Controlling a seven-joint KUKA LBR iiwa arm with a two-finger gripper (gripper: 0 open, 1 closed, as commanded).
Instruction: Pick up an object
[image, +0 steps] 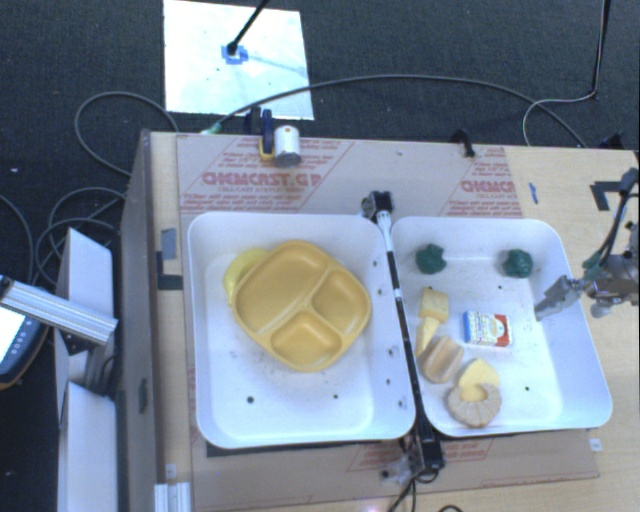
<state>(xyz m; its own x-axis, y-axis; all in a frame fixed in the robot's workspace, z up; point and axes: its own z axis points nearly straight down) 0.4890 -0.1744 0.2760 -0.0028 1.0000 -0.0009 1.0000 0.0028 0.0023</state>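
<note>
Ring-shaped beige biscuit (475, 402) lowest in right bin (580, 360); metal tool (575, 290) at rim, grip unclear

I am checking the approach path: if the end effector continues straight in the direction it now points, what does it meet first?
Probably the small white carton: the end effector points left and slightly down the picture, into the right bin. Its height is unclear.

A robotics lab is showing here: a plywood worktop (340, 170) is sitting on dark carpet (80, 50), loose cables (120, 100) are trailing across the floor, and two white bins (215, 400) are lying clamped side by side.
</note>
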